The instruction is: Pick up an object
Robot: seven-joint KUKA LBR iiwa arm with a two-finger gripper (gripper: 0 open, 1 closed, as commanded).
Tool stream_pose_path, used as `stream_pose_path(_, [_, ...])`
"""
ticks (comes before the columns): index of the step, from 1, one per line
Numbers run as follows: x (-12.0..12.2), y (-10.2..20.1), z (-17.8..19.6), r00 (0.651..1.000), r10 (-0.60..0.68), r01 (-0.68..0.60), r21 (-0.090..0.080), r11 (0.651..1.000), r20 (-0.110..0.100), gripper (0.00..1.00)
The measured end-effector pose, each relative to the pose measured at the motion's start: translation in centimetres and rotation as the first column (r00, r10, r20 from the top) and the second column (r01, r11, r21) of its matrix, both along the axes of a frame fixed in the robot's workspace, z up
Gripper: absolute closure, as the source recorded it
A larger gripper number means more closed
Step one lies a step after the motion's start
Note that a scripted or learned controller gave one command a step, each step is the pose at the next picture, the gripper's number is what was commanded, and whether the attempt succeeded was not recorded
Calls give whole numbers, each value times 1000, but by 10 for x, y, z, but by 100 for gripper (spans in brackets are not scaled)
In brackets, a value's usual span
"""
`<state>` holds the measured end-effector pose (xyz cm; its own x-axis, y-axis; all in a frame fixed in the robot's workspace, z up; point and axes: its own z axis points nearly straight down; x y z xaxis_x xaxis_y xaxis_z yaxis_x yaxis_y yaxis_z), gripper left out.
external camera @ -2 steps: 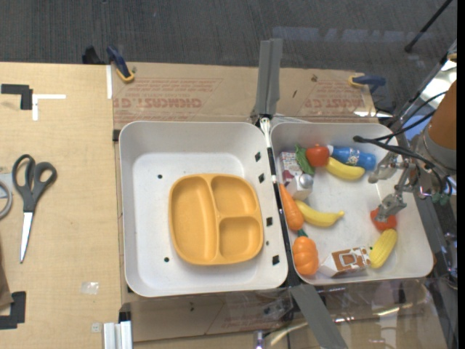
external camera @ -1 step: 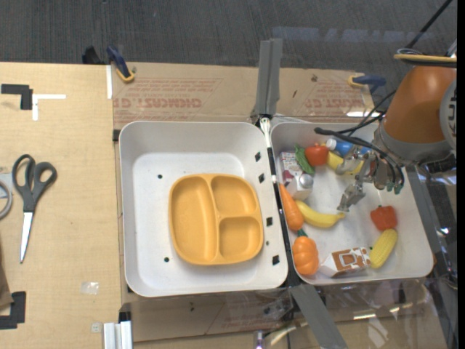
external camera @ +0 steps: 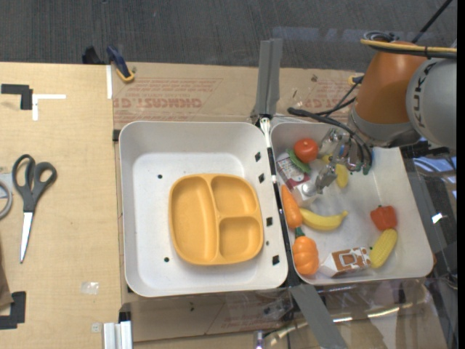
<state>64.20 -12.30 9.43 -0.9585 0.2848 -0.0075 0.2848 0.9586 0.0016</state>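
Camera view: gripper (external camera: 328, 174), grip apparently unreadable, hangs low over the banana (external camera: 323, 219), tomato (external camera: 306, 149) just beside it.

Arm reaching in from the right, wrist angled down

The grey arm (external camera: 436, 93) with its orange band (external camera: 385, 86) slants down and leftward; the gripper (external camera: 328, 174) points down-left below the wrist, its metal parts blurred together, so the finger spacing cannot be judged.
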Motion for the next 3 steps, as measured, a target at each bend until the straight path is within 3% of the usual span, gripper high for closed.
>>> stream_pose_path(1, [2, -1, 11, 1000, 3, -3, -3, 1000, 6, 100])
stream_pose_path(2, [-10, 68, 131, 998, -60, 60, 1, 998, -2, 100])
stream_pose_path(3, [-99, 128, 141, 985, -173, 173, 0, 985, -7, 100])
